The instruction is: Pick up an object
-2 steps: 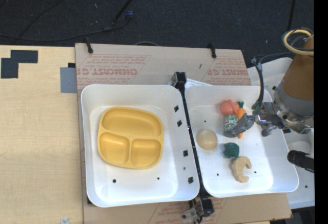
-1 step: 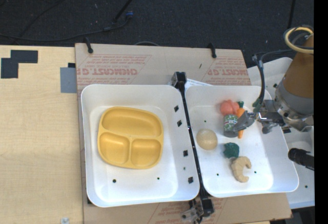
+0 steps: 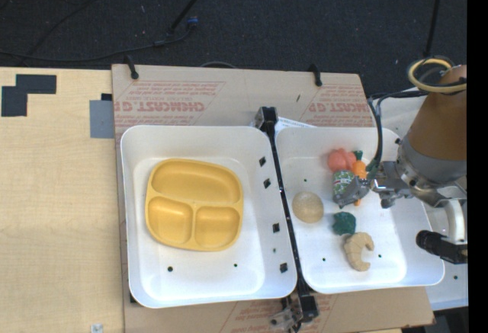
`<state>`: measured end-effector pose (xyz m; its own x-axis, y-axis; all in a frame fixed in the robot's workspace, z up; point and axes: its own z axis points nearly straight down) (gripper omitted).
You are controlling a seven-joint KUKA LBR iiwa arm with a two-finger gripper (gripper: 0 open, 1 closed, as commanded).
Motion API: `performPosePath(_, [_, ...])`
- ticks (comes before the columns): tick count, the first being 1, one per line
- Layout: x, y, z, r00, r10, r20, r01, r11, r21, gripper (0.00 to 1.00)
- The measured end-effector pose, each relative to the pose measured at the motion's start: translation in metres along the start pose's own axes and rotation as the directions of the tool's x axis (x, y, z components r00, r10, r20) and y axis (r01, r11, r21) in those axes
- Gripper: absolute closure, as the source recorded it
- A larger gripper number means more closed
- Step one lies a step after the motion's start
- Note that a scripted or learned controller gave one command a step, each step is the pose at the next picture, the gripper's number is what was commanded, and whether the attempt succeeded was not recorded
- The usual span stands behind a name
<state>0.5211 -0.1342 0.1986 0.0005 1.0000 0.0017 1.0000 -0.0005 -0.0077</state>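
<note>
Two white bins sit side by side on cardboard over a dark floor. The left bin [image 3: 137,263] holds a yellow tray [image 3: 194,203], long axis left-right. The arm [image 3: 438,129] reaches in from the right. Its gripper [image 3: 358,188] sits low in the right bin [image 3: 389,270], fingers closed on a grey-green toy [image 3: 345,188], above a beige ball [image 3: 308,207].

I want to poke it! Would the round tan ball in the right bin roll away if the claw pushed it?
Probably yes. The ball looks round and smooth, so a push would likely send it rolling across the flat bin floor. It seems apart from the other toys, so little would stop it before the wall. It may also slip out of a pinch.
</note>
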Motion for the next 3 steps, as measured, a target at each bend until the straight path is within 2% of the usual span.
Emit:
performPosePath(2, [-0.004, -0.008, 0.113, 1.0, 0.0, 0.0, 0.0, 1.0, -0.002, 0.0])
performPosePath(3, [-0.005, -0.008, 0.1, 1.0, 0.004, 0.0, -0.004, 1.0, -0.003, 1.0])
